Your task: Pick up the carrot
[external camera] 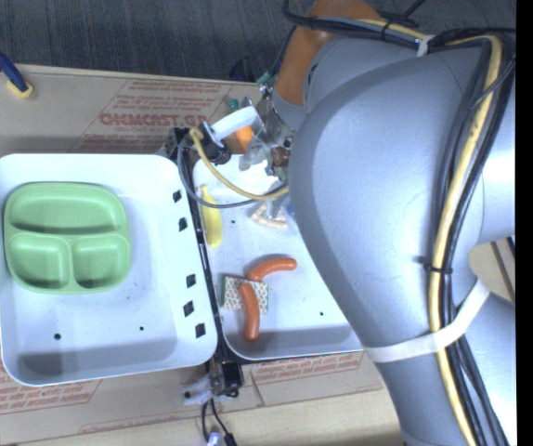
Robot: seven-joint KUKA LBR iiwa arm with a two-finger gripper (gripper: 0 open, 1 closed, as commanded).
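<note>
A small orange piece, apparently the carrot (241,138), shows right at the tip of my gripper (255,149), over the far edge of the right bin (327,342). The wrist and the big grey arm (387,184) cover most of it. Whether the carrot is held or only lies beside the gripper is not visible.
The right bin holds a yellow banana-like piece (213,223) by its left wall, a red sausage (272,268), a second sausage (251,323) on a patterned scrap (251,295), and a pale slice (268,217). A green divided plate (66,237) lies in the left bin (99,351). A blue clamp (11,72) sits at the far left.
</note>
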